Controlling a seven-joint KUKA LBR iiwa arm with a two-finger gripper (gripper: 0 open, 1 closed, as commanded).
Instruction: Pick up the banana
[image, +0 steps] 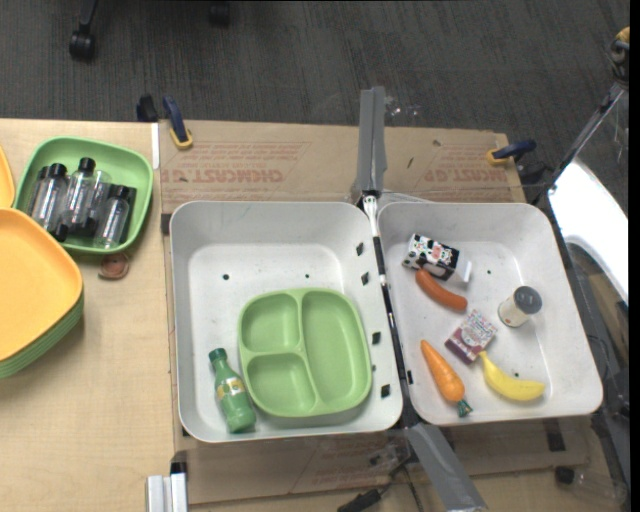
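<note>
Camera view gives no means of telling whether the end effector is apart or together, so I cannot tell its state, and nothing is seen held. By my judgement the task is at its very start: the approach has not begun and the banana is not yet grasped.

The banana (512, 382) lies flat in the right bin (560, 262), in the near right corner, close to the near wall. Its stalk end points up toward a purple packet (471, 335) and touches it or nearly so; I cannot tell which. A carrot (443, 372) lies just beside it to the left, apart from it. Farther back in the same bin are a small jar (520, 304), a sausage (441, 291) and a cow-patterned carton (432, 256).

The next move calls for the arm to come in from the right, over the right bin, and descend on the thick middle of the banana with the grip set across its short width. The near wall and the packet leave little room at either end, so the middle looks the safest place. The curved, smooth skin may slip if caught off-centre.

The left bin (190, 300) holds a green tray (303, 352) and a green bottle (231, 392), well apart from the banana. On the desk (90, 420) to the far left stand orange plates (35, 290) and a green dish (135, 165) of vials.
</note>
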